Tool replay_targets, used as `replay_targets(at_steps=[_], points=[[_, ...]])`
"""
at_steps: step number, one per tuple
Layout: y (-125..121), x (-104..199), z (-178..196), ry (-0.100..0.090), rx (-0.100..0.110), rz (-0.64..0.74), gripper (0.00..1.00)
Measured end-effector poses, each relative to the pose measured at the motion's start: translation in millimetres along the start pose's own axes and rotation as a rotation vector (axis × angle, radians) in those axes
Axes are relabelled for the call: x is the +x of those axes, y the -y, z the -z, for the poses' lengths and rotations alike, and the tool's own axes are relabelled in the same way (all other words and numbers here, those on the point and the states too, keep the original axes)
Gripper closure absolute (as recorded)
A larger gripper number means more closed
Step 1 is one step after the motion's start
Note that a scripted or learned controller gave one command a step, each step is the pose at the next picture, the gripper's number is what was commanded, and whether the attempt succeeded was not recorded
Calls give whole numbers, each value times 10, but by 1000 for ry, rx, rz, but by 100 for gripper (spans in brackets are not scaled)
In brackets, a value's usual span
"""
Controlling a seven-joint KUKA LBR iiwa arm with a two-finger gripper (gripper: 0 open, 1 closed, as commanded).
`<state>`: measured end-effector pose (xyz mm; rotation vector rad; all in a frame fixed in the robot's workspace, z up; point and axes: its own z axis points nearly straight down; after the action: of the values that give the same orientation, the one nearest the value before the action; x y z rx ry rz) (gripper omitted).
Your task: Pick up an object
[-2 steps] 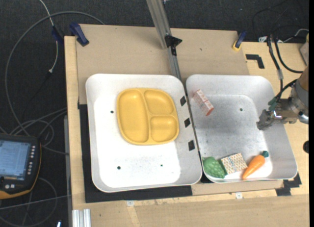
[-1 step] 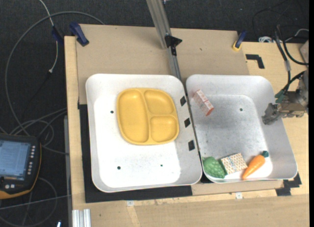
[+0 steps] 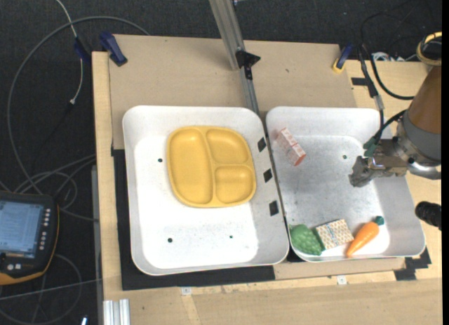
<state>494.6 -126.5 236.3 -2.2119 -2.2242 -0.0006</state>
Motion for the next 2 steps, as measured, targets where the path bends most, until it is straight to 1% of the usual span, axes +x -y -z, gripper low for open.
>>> replay_targets(at_steps=[1,2], points=[[36,598,-94,-1,0,2,100],[54,1096,16,1,-5,1,100]])
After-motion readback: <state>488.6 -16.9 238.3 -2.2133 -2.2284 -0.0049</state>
